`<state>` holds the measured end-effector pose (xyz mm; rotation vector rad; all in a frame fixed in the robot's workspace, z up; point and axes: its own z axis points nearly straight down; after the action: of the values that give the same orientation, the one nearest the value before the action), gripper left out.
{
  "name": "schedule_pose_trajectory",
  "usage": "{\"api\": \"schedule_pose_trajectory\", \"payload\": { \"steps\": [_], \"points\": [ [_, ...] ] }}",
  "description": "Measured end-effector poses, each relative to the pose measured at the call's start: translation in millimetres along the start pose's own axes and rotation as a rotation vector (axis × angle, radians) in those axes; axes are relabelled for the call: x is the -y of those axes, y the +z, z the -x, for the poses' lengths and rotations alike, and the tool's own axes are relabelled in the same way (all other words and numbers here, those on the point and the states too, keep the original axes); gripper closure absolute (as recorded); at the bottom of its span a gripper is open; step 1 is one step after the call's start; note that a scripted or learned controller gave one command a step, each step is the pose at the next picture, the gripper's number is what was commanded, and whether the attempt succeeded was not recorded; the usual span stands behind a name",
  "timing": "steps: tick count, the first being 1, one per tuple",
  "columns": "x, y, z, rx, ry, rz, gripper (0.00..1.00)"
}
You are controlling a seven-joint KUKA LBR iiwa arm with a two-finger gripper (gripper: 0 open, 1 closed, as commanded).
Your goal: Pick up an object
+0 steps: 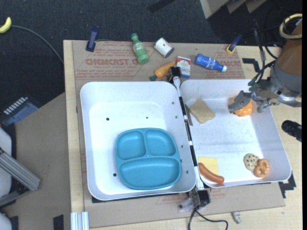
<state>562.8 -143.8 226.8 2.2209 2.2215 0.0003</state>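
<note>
Nearest the camera, at the lower centre of the frame, a cable connector [199,199] sits on the counter [76,128] at the junction of the two bins.

Left bin [96,109]: occupies the left-centre of the frame. It contains one blue divided plate [147,158], lying flat in its lower right portion, close to the wall shared with the right bin.

Upper counter strip, left to right: a dark blue clip [91,39]; a green bottle [139,49] on its side; a small white can [163,47]; an orange piece [163,71] and a small carton [183,65], both just beside the top of the shared wall; a blue bottle [210,63] on its side.

Right bin [273,133]: occupies the right-centre of the frame. Contents, left to right: a tan bread slice [202,111] in the upper left; a yellow cheese slice [208,164] with a sausage [211,174] overlapping its lower edge at the bottom left; an orange object [243,108] in the upper middle; a cookie [250,161] and a pretzel [262,167], touching, at the lower right.

Gripper [242,101]: enters from the right edge of the frame and is positioned at the orange object, in contact with its top. Whether the fingers are apart, together or clamped on the object cannot be told from this view.
</note>
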Motion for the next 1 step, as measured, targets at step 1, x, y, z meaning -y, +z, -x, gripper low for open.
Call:
{"api": "schedule_pose_trajectory", "payload": {
  "steps": [1],
  "points": [
    [-51.6, 67.4, 78.8, 0.001, 0.001, -0.002, 0.00]
  ]
}}
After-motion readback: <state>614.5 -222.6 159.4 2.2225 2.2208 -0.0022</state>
